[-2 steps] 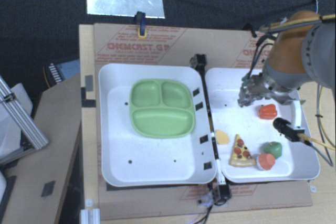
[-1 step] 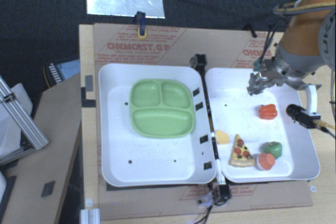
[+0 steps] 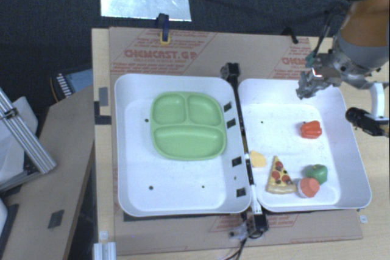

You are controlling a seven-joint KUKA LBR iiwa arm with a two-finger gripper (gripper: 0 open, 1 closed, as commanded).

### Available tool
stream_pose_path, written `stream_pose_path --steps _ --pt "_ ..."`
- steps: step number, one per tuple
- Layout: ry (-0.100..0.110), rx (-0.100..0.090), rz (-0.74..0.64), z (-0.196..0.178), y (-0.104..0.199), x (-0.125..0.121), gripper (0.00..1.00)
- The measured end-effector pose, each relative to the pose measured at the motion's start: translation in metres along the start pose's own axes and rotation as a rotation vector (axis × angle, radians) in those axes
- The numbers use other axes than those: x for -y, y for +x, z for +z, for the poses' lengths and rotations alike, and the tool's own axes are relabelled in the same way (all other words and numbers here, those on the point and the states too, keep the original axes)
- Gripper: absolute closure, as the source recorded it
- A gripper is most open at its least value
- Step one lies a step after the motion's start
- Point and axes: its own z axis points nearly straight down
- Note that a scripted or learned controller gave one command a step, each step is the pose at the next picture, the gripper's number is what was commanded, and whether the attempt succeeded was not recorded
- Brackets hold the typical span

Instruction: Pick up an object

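Observation:
The right bin [image 3: 286, 112] holds several toy foods. A red pepper [image 3: 311, 130] lies near its right side, a yellow piece [image 3: 258, 159] by the left wall, a pizza slice [image 3: 280, 177] near the front, and a green piece [image 3: 317, 173] with a red piece [image 3: 308, 187] at the front right. My gripper [image 3: 304, 91] hangs over the back right of this bin, up and left of the red pepper and apart from every item. Nothing shows between its fingers.
A green divided plate [image 3: 186, 126] lies in the left bin [image 3: 131, 149]. A black clip strip [image 3: 239, 131] runs between the bins. The arm [image 3: 362, 27] comes in from the upper right. A black part [image 3: 365, 120] sticks over the right bin's rim.

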Motion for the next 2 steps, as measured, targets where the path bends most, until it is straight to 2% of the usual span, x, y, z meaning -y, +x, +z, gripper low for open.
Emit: stream_pose_path --steps 2 --pt "0.006 -0.003 -0.005 0.006 0.098 0.0 1.0"
